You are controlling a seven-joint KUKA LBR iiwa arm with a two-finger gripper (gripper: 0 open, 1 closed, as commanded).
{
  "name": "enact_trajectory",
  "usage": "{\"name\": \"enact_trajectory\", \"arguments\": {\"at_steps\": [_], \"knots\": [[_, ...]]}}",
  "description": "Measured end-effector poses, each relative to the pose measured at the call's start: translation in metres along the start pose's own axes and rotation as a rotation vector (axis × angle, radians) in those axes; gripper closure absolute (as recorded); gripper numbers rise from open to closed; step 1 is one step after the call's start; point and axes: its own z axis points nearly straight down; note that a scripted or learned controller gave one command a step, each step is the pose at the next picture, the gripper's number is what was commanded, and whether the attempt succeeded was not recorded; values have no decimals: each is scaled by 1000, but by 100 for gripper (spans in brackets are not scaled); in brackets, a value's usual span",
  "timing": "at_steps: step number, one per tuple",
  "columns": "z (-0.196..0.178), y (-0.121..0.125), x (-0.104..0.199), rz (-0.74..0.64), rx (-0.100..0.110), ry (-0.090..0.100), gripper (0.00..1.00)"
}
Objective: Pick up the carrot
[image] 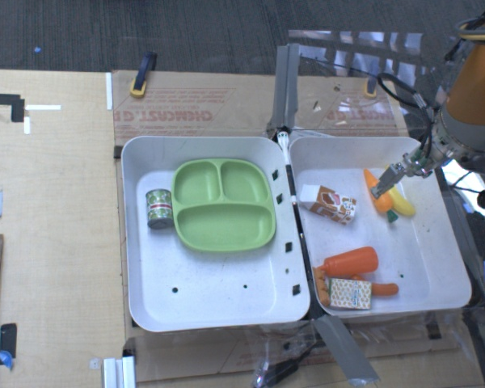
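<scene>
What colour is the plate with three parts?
Light green: the plate, seen in the camera view, lies in the left bin.

arm point(477, 95): cut off by right edge | end effector point(381, 186): fingers too small to tell | small orange items point(319, 285): partly hidden under packet point(350, 293) | can point(158, 208) label: unreadable

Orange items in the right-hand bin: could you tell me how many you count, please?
3, perhaps more hidden. An orange piece beside the gripper; a large carrot near the front; a small carrot behind the cracker box.
</scene>
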Motion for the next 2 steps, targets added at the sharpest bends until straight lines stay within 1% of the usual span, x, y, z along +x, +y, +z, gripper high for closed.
{"name": "enact_trajectory", "arguments": {"at_steps": [1, 2], "knots": [[107, 20, -40, 46, 0, 0, 0], [88, 25, -45, 46, -16, -15, 100]]}}
